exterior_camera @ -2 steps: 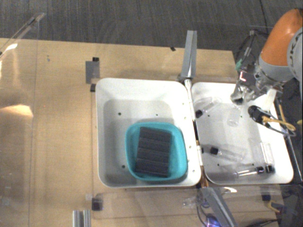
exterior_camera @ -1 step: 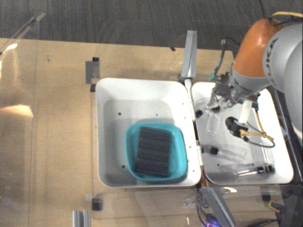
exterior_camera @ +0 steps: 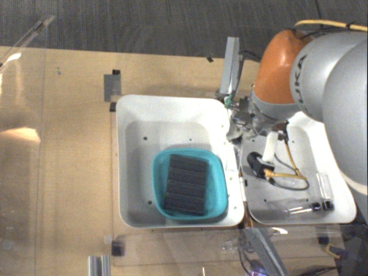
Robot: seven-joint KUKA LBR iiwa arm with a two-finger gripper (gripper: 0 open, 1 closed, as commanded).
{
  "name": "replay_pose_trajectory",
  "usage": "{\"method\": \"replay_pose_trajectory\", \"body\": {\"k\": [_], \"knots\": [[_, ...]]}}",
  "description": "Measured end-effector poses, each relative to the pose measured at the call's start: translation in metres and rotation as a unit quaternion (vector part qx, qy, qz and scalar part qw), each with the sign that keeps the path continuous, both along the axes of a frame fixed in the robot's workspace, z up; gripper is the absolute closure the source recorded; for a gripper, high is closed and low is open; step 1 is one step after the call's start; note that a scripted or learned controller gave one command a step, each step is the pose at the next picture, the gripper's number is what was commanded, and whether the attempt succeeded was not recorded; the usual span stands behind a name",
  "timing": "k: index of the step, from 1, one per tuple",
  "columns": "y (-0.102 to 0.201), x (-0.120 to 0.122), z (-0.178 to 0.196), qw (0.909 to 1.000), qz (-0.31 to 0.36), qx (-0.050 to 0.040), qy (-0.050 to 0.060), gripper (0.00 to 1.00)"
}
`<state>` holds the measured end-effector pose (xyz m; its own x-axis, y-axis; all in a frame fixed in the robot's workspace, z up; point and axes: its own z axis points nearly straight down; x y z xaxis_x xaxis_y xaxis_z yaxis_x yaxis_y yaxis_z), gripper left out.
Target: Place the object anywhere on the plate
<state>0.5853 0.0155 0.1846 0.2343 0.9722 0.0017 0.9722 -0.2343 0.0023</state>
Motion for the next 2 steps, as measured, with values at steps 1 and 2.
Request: {"method": "replay_pose_trajectory", "body": {"k": [1,2], "knots": [[0.0650,-0.0394,-0.0002,0.9952,0.098,-0.0001,0.000,1.00],[0.0645,-0.0392,0.0000,0.9952,0.098,-0.0001,0.000,0.00]]}}
